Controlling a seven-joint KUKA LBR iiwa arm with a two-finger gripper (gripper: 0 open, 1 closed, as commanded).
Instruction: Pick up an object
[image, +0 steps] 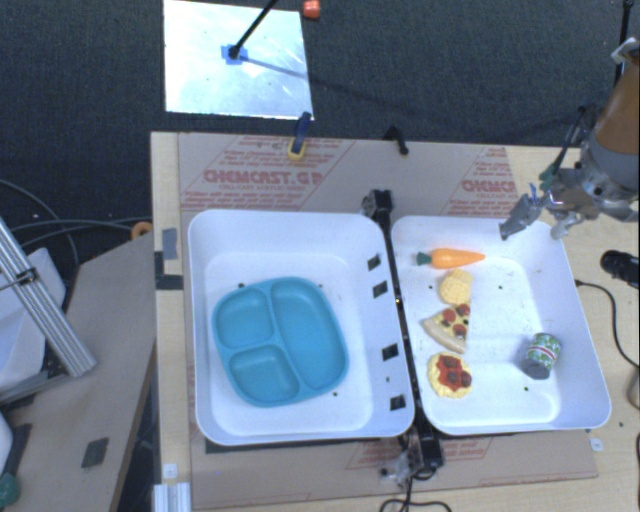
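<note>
Two shallow white plastic bins (300, 225) are seated side by side on a tan cardboard-covered bench (270, 170), dark carpet behind. The two-finger gripper (538, 214) is seen spread open, nothing held, over the right bin's far right corner. The orange toy carrot (455, 258) lies nearest, apart from the fingertips, toward the bin's middle.

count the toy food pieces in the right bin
4, all left of the can: carrot at the top, yellow round piece below it, pizza slice next, small pizza nearest the front.
</note>
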